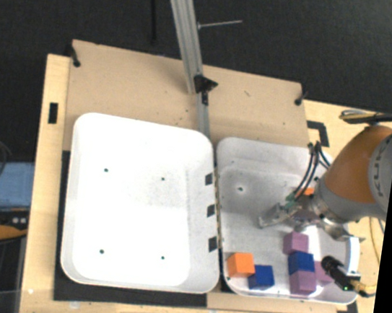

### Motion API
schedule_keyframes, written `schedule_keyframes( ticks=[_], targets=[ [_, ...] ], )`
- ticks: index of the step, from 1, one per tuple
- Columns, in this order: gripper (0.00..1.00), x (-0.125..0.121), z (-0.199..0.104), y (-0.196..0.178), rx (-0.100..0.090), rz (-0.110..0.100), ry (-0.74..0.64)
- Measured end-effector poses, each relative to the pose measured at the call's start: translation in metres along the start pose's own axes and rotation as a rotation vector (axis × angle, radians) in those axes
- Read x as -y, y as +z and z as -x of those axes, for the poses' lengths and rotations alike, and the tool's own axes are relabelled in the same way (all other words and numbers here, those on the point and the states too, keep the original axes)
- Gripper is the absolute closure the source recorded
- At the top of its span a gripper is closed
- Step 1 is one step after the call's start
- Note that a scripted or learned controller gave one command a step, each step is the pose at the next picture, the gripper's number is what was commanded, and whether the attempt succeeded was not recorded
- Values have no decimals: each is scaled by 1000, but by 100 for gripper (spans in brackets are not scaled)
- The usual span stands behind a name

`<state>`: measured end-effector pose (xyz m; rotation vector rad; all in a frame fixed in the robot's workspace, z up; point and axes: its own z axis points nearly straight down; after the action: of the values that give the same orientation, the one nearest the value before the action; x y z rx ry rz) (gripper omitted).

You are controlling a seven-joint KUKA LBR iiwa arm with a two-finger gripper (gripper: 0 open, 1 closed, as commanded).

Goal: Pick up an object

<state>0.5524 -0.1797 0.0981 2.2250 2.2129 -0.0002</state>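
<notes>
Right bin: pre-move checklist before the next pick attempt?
1. Pickable objects present in the shallow white right bin: ok; orange block, small blue block, larger blue block and purple blocks lie at its near end.
2. Claw over that bin: ok.
3. Claw state, open or shut: cannot tell.
4. Anything held: cannot tell; nothing visible between the fingers.
5. Target isolated: not ok for the purple and larger blue blocks, which are clustered; the orange one touches the small blue block.

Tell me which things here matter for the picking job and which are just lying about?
For the job: gripper, orange block, blue blocks, purple blocks, right bin.

Lying about: left bin, metal pole, blue box with cables.
</notes>
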Motion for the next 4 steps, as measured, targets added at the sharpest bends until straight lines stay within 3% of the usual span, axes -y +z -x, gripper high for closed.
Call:
schedule_keyframes(
  ticks=[1,3,4],
  targets=[
    [100,-1,1,-11,0,4,8],
    [100,-5,1,-130,0,6,-9],
    [100,-16,-55,-126,-4,-1,-13]
  ],
)
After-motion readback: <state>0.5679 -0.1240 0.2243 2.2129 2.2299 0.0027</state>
